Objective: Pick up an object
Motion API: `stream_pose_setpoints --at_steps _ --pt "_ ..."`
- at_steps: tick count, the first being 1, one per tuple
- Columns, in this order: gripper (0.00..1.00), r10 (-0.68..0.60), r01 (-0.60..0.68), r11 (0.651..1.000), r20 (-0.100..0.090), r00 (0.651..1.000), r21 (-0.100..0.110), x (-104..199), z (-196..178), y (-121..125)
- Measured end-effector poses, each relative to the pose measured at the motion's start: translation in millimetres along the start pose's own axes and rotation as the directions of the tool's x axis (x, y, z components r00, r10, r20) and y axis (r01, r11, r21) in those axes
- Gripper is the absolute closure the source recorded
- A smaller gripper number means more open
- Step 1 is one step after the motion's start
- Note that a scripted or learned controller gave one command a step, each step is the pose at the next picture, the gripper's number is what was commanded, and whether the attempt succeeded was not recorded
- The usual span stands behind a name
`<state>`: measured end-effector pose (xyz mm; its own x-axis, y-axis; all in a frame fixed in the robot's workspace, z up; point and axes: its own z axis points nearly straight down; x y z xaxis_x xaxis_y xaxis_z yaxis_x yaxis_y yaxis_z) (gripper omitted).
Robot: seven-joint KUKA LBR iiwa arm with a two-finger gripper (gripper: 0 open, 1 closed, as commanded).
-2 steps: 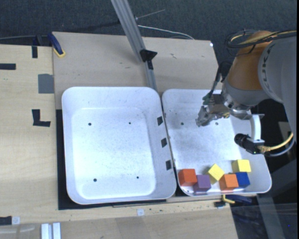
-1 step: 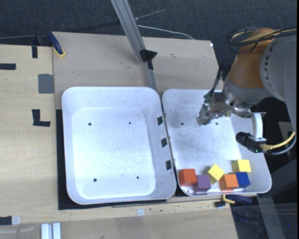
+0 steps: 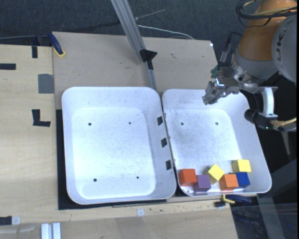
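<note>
My bins: left bin (image 3: 112, 193) and right bin (image 3: 249, 133), both white, finely speckled dark. Blocks: two orange (image 3: 187, 176) (image 3: 228, 181), two yellow (image 3: 216, 172) (image 3: 241, 165), one purple (image 3: 203, 182), one blue (image 3: 242, 179). Desk (image 3: 20, 148): pale wood with black tape marks. My tool (image 3: 213, 95): dark grey; arm (image 3: 266, 19) grey, banded orange.

Six small blocks are lying clustered along the near edge of the right bin (image 3: 249, 133): an orange block (image 3: 188, 176), a purple block (image 3: 203, 182) just beside it, a tilted yellow block (image 3: 216, 172), a second orange block (image 3: 228, 181) touching a blue block (image 3: 242, 179), and a second yellow block (image 3: 241, 165) sitting behind the blue one.
</note>
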<state>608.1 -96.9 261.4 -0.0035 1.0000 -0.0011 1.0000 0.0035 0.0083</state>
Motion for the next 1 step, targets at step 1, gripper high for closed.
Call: stream_pose_setpoints --at_steps 1 --pt "1.0 0.001 -0.001 1.0 0.001 1.0 0.009 -0.5 -4.8 -1.8"
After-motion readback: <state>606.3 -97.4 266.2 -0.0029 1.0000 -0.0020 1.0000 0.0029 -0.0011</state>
